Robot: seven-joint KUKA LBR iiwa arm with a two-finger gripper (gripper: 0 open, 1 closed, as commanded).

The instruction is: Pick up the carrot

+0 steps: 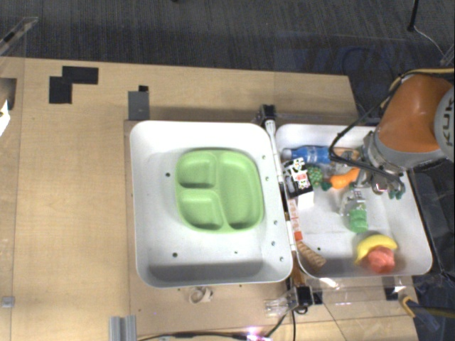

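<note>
Inside the right white shallow plastic bin (pixel 419 244), toward its twelve o'clock side, the small orange carrot with a green top (pixel 340 180) is found, lying flat. A blue plastic bottle (pixel 311 154) is just beside it at ten o'clock. The two-finger gripper (pixel 355 203) is seen at the carrot's five o'clock; whether it is released or clenched cannot be told. A good approach, it is judged, is made from above, centred on the orange body, so that the bottle and the green item (pixel 357 222) nearby are not caught.
</note>
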